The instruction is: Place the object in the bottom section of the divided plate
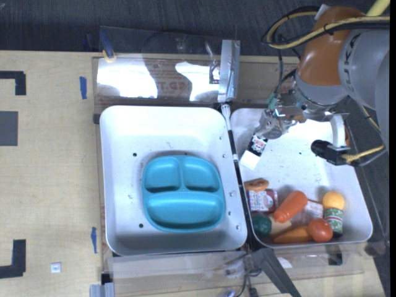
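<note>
no writing can be read; a small jar (333,220) with a red and green label is too blurred. the gripper (267,130) hovers over the right bin (362,190), its state unclear. toy food (289,206) lies piled below it, well apart. the blue divided plate (183,192) sits in the left bin (117,141)

My arm (365,48) is a thick, rounded grey tube with a broad orange band (322,42) wrapped over the bulge above my wrist. Black and yellow cables (291,23) loop across the top of that orange part, and a yellow strip shows at the upper edge. My wrist is a cluster of silvery metal parts and thin wires. Below it my pincer (258,142) ends in a small dark tip with white markings.
</note>
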### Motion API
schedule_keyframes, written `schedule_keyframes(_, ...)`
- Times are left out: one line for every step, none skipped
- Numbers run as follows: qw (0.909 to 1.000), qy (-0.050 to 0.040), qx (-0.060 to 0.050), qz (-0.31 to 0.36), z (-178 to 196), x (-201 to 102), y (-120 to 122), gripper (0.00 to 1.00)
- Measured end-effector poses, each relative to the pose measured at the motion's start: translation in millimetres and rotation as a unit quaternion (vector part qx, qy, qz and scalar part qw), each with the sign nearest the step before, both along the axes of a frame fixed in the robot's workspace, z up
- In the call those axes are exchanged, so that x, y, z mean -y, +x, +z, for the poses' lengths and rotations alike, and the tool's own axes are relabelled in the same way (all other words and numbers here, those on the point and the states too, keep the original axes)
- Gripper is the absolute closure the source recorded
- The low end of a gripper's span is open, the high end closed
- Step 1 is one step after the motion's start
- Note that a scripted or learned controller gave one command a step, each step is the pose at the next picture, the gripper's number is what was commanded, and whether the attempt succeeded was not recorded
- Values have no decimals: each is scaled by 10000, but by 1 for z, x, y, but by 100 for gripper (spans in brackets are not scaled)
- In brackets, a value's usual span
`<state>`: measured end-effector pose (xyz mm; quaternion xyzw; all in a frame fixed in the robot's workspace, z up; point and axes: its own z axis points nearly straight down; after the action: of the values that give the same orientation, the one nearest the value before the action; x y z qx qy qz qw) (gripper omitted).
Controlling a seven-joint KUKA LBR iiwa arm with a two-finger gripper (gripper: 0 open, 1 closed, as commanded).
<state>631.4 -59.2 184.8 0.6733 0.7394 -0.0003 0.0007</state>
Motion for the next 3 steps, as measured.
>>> schedule_keyframes(9982,15,-17,596,0,-55,-46,100)
schedule_keyframes(9990,24,-8,452,25,-110,-83,100)
schedule_keyframes(9908,6,2,1353,6,-178,-51,100)
